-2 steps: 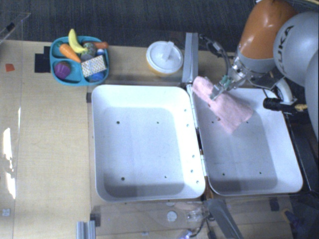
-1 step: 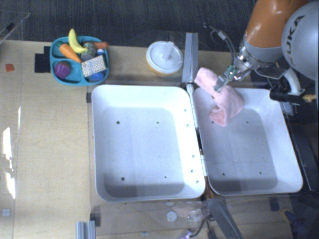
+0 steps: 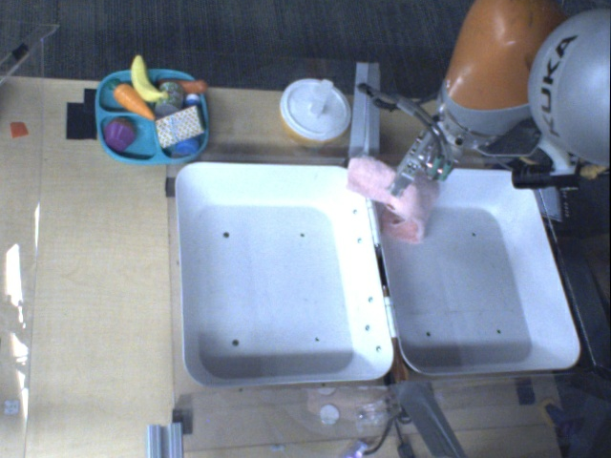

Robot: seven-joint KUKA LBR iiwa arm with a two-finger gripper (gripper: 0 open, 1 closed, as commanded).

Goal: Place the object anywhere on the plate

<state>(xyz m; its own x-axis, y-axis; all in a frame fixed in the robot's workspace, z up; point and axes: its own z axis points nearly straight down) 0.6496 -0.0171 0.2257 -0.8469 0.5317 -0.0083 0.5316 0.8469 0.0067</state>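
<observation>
A soft pink object (image 3: 384, 191) hangs over the far end of the divide between the two white bins, one end pointing left and the other drooping toward the right bin (image 3: 496, 294). My gripper (image 3: 413, 180) comes down on it from the right and is shut on its upper middle. The plate (image 3: 105, 114) is a blue divided dish on the bench at the far left, beyond the left bin (image 3: 277, 275). It carries several toy foods, among them a banana (image 3: 144, 80) and a carrot (image 3: 132, 99). The gripper is well to the right of the plate.
A yellow tub with a white lid (image 3: 314, 110) stands on the bench between the plate and the arm. A grey post (image 3: 362, 113) rises behind the bins' shared rim. The arm's orange band (image 3: 501, 46) and grey body take up the upper right.
</observation>
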